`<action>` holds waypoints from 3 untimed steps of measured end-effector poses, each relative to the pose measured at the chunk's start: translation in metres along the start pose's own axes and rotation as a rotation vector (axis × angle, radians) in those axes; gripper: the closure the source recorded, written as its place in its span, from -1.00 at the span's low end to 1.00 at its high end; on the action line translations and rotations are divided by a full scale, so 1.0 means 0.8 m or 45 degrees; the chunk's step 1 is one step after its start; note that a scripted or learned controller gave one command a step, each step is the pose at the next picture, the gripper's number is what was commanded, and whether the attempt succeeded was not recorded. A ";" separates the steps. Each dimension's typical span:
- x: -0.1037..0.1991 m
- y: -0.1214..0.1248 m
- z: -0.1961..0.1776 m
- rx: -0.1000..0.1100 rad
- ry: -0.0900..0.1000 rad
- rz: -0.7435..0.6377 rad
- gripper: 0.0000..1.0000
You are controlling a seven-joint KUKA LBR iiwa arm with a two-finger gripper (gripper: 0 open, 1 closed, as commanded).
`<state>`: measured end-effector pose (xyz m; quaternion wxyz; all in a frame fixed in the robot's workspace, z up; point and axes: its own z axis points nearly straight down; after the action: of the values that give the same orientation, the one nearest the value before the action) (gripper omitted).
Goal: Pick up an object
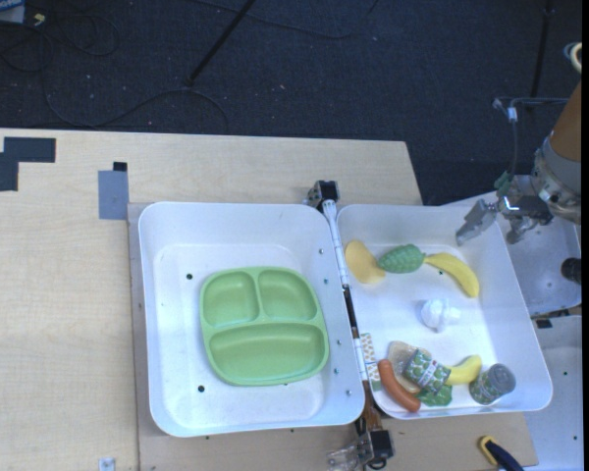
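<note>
We see the grey arm point(560, 165) come in from the right, its orange band at the frame edge, and its gripper point(486, 216) hangs above the top right corner of the right bin point(515, 302); the metal fingers are too small and blurred for us to tell how far apart they stand, and we see nothing between them. The bench point(59, 302) is pale, smooth wood with a few grey-blue patches near its far left, and beyond it lies a dark speckled floor point(275, 57) crossed by thin cables. Two shallow white plastic bins sit side by side, touching along a hinge-like seam. The left bin point(157, 263) holds a light green divided plate point(263, 324) with three compartments, lying flat. In the right bin we find a curved yellow banana point(455, 272) near the top, a green bumpy leaf-shaped toy point(401, 259) just beside it, and a rounded yellow piece point(363, 262) by the seam. A small white lump point(436, 313) lies near the middle. Along the lower edge, close together, lie a red sausage point(399, 386), a green and white patterned toy point(424, 372), a smaller yellow banana point(464, 369) and a grey can point(491, 384) on its side.
</note>
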<state>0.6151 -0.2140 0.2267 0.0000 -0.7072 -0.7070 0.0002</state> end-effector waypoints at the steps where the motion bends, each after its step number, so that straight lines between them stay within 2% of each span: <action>1: 0.012 0.034 0.026 0.002 0.000 -0.002 -1.00; 2: 0.000 -0.077 -0.055 0.001 0.000 0.000 -1.00; 3: 0.002 -0.038 0.120 0.006 0.003 -0.003 -1.00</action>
<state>0.5847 -0.2121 0.1309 0.0027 -0.7065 -0.7077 0.0011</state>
